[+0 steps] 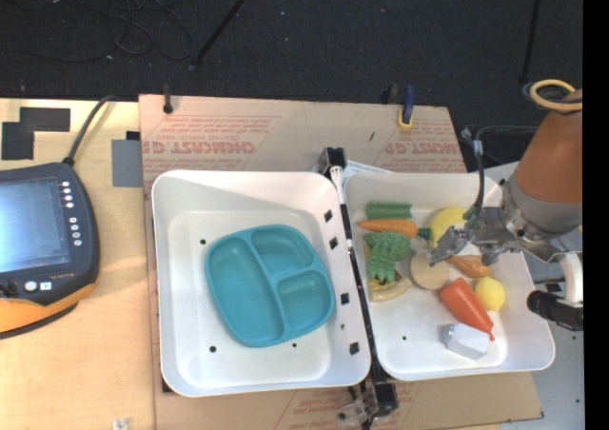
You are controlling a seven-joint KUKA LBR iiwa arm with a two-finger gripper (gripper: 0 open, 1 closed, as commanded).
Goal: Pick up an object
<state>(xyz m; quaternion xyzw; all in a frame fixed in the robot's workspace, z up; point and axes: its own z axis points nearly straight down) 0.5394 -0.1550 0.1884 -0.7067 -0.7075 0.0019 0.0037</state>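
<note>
In the right white bin, a round tan wooden-looking disc lies just beneath the gripper. How far the gripper is parted cannot be told, and nothing is seen held. The disc is judged light, stiff and smooth, best pinched across its rim.

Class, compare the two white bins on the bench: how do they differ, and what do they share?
The left bin holds one teal divided plate; the right bin holds many small toy foods. The gripper hangs over the right bin, not the left bin. Both are shallow, white and sit side by side.
</note>
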